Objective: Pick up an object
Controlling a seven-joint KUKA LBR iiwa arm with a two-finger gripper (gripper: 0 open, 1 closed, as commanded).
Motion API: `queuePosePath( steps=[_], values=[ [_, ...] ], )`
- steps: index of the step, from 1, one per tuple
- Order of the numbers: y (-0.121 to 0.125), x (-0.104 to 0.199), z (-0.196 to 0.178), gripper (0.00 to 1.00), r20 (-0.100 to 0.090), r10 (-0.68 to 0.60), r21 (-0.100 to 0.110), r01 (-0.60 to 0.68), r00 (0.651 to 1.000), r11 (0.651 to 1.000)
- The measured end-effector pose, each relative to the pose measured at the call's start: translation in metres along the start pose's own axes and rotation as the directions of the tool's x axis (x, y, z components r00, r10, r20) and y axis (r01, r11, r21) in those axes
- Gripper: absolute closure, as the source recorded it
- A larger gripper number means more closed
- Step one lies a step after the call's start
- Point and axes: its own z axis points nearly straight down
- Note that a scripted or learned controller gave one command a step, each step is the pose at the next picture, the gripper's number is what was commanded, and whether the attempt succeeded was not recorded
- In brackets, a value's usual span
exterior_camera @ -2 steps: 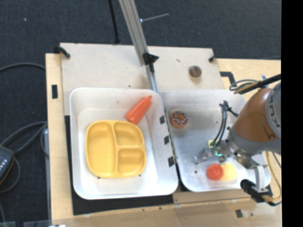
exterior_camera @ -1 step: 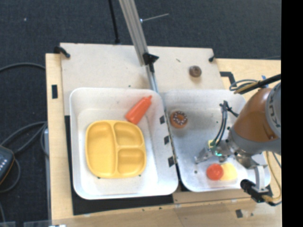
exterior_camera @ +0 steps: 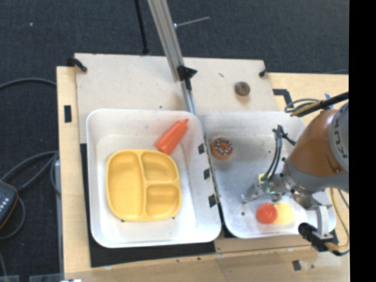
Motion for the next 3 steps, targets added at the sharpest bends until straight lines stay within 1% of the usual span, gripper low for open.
queuePosePath(
  steps=[2,3],
  values=[
    [0.000,0.000,0.000,0.00,0.000,0.001,0.000,-0.001,1.000,1.000],
    [0.002,0.042,-0.075,0.00,-0.003,-0.014,-0.003,0.014,1.000,1.000]
  ],
)
